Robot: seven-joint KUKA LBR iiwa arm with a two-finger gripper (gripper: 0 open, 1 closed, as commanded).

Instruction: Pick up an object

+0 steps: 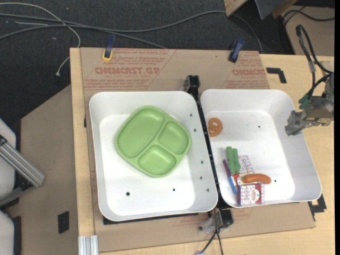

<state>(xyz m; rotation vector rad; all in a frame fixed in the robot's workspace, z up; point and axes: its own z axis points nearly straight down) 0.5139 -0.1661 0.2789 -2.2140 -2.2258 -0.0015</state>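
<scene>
Cardboard-topped bench [159, 68] with two white bins. Left bin [106, 190] holds a green plate [153, 141]. Right of it, the second bin [276, 105] holds a pretzel [214, 126] and — nearer — small packets [245, 179]. Gripper [295, 125] over that bin's right rim, grip unclear.

Even, bright overhead light; the white bins [106, 142] glare slightly, shadows are soft and short, and the frame is mildly grainy throughout.

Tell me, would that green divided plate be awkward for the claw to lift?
Probably. The green plate looks like thin rigid plastic, so likely light and stiff. It lies flat in the left bin, with low rims offering little to pinch, so it may slide rather than lift.
</scene>
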